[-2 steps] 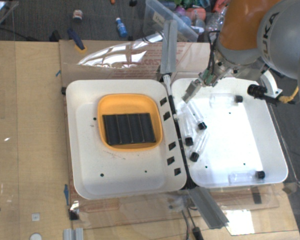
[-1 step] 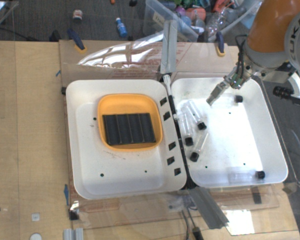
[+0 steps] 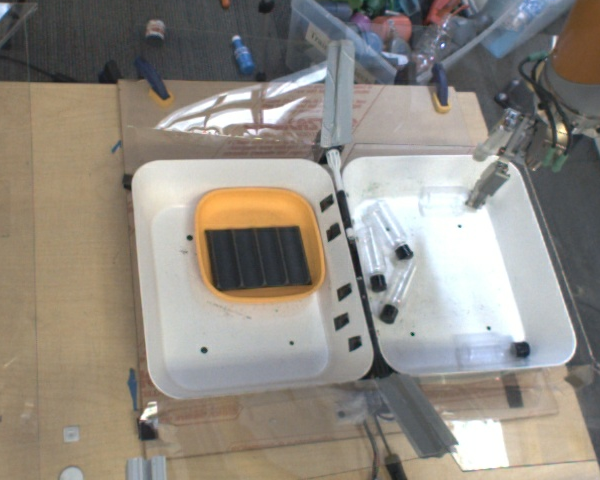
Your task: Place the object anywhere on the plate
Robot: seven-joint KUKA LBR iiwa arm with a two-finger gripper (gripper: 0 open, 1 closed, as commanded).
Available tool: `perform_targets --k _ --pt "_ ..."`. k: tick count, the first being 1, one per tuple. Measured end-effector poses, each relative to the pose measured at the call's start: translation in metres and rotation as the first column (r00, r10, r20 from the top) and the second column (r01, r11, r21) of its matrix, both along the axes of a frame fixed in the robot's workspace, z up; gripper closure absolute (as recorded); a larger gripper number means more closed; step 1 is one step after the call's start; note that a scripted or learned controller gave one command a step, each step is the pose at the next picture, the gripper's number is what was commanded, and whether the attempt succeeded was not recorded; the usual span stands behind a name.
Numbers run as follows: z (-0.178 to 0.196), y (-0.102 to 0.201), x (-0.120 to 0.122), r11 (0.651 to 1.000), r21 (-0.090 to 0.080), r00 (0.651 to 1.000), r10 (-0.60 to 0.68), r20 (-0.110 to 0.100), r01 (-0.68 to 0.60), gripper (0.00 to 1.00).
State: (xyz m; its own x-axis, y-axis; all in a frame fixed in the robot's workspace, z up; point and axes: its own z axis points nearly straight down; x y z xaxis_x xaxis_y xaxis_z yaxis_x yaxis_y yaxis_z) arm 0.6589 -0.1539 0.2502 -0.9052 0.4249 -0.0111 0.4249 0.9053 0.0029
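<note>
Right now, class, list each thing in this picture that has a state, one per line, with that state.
Plate: in left bin, bearing a dark ridged block.
Block: flat on plate.
Tubes: clear, black-capped, lying clustered in right bin.
Lone tube: lying at right bin's near edge.
Claw: over right bin's far corner, holding nothing.

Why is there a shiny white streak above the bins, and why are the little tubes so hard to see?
In the camera view, the streak is glare on clear plastic sheet behind the bins. The tubes are see-through, so they fade into the bright white right bin; their black caps stand out. The gripper looks slightly blurred.
</note>
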Motion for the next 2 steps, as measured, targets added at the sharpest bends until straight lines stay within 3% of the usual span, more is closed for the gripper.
perform_targets --k 1,2 --pt "-0.018 -0.021 0.001 0.891 0.001 0.891 0.454 -0.006 -0.454 0.0" --pt "-0.039 -0.065 0.01 0.863 -0.005 0.863 0.506 -0.002 -0.506 0.0"
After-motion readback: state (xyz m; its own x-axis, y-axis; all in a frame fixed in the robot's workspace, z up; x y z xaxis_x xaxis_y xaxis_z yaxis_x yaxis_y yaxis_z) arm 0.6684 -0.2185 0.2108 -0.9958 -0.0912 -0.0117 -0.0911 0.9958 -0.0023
